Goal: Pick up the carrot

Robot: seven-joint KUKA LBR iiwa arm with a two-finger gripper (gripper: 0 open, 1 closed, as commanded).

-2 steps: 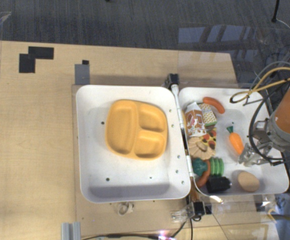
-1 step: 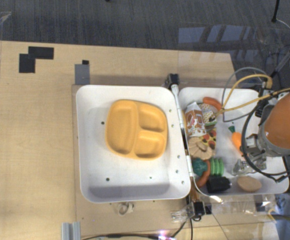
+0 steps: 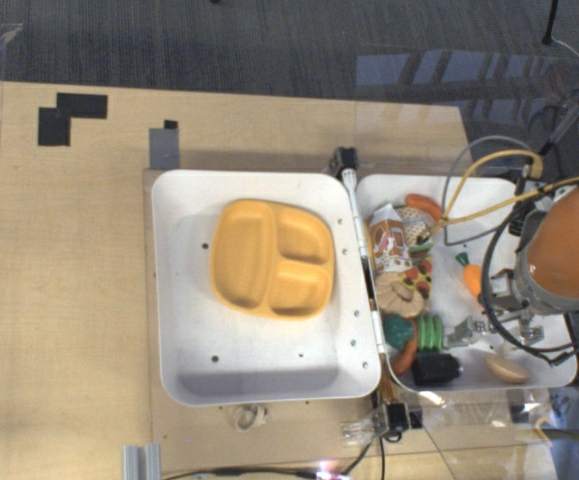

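The carrot (image 3: 471, 276) lies beside the arm (image 3: 569, 248); I cannot tell the gripper's state; lower squarely over it.

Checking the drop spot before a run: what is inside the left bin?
The left bin holds a yellow divided tray, lying flat with its three compartments bare. Whatever lies beneath the tray is covered, so I cannot tell.

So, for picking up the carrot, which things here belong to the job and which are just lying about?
Belong to the job:
carrot
right bin

Just lying about:
yellow divided tray
left bin
green ridged toy
black block
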